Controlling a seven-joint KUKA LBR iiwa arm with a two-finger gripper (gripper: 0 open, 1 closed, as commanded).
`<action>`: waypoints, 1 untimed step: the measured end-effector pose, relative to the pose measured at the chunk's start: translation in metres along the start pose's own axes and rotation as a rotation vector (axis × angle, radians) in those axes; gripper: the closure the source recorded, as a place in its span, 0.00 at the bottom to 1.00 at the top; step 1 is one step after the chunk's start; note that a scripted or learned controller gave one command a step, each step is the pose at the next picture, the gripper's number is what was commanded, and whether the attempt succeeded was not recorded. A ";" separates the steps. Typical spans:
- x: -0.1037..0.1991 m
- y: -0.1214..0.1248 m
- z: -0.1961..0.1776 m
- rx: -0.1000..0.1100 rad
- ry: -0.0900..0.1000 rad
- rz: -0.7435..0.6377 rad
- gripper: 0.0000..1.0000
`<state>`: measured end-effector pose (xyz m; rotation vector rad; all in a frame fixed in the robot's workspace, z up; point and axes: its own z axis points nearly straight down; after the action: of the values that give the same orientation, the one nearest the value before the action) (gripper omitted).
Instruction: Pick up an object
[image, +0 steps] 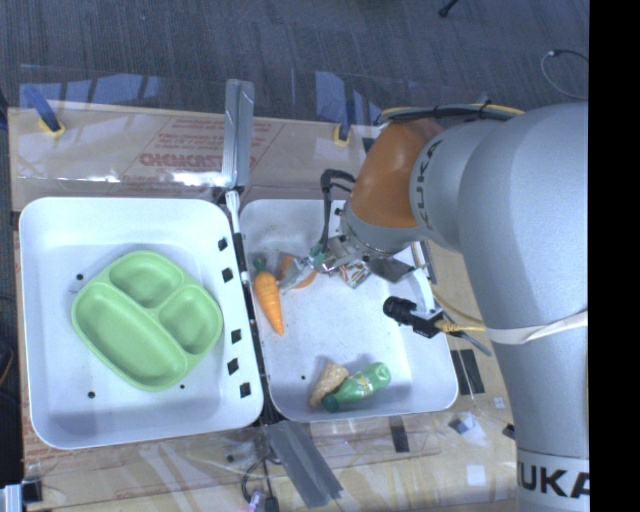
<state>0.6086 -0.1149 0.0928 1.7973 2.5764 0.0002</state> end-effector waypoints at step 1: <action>-0.001 0.000 -0.011 0.000 -0.001 -0.005 1.00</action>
<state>0.6092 -0.1153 0.1039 1.7909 2.5797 -0.0011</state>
